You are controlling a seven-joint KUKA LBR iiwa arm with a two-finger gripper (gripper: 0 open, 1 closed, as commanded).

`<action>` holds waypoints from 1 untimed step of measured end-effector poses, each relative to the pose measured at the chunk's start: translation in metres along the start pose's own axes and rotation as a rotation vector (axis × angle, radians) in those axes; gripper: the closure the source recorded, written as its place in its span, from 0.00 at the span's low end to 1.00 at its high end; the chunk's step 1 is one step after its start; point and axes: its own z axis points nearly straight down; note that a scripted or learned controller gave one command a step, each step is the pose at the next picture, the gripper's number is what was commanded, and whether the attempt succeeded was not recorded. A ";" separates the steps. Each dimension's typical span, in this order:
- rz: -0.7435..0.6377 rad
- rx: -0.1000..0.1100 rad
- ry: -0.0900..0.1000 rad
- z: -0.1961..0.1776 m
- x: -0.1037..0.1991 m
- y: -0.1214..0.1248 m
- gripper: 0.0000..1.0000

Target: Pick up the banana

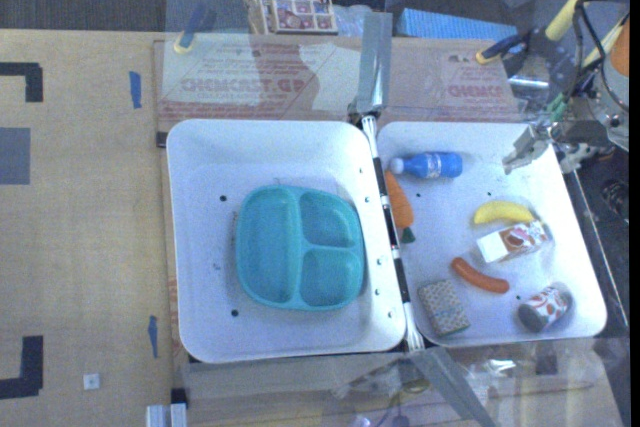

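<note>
The yellow banana point(503, 212) lies in the right bin point(580, 245), right of its centre, touching the top of a small white carton point(513, 241). My gripper point(538, 147) hangs over the bin's far right corner, above and to the right of the banana and well apart from it. Its fingers point(519, 151) stand open and hold nothing.
Also in the right bin are a blue bottle point(430, 165), a carrot point(400, 203) by the left wall, a sausage point(480, 276), a speckled sponge point(443, 306) and a can point(545, 307). The left bin point(200, 165) holds a teal divided plate point(300, 247).
</note>
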 end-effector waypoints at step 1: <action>-0.164 -0.001 -0.001 0.135 -0.037 0.029 0.00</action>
